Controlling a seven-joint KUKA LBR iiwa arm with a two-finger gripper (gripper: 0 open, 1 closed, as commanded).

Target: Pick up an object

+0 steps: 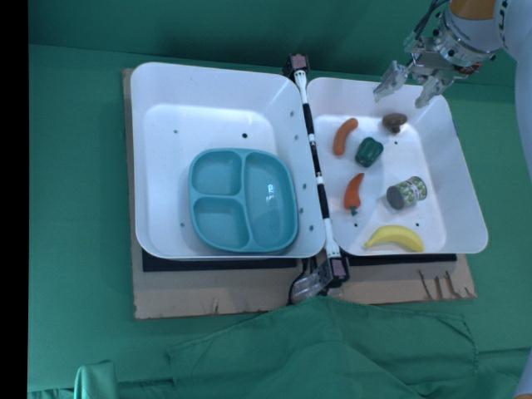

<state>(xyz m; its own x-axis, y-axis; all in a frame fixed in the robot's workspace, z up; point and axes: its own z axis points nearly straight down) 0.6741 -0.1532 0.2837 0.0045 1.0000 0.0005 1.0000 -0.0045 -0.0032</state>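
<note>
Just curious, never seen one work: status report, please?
Gripper open, holding nothing, above right bin's far edge. Brown mushroom nearest below. Nothing blocking it.

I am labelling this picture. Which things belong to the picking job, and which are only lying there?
For the job: pincer, open; sausage; green pepper; brown mushroom; chili; can; banana.

Only there: teal divided plate; green cloth.

Plate [243, 199] in left bin [158, 90]; banana [394, 238] in right bin [457, 152]
</note>
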